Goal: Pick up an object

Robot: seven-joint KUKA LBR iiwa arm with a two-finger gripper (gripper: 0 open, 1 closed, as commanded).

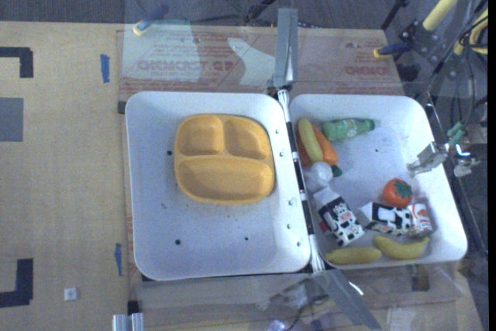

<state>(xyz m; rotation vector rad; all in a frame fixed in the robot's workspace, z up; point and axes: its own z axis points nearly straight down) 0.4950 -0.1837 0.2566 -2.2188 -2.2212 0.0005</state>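
Left bin (147,244) just has the yellow divided plate (225,157). Everything grabbable sits in the right bin (403,111): banana (310,139), carrot (325,146), green bottle (349,127), cow-print carton (339,218), tomato (397,192). We spot the gripper (431,159) at the right rim, but we can't tell its state. Things are crammed together, so we'd bet a grab could slip or nudge neighbours.

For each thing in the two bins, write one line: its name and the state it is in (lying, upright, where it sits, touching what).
yellow divided plate: flat, in left bin.
green bottle: on its side, right bin.
corn cob: lying beside carrot.
tomato: loose, mid-bin.
cow-print cartons: lying down.
bananas: flat against near wall.
gripper: over right edge, holding nothing seen.
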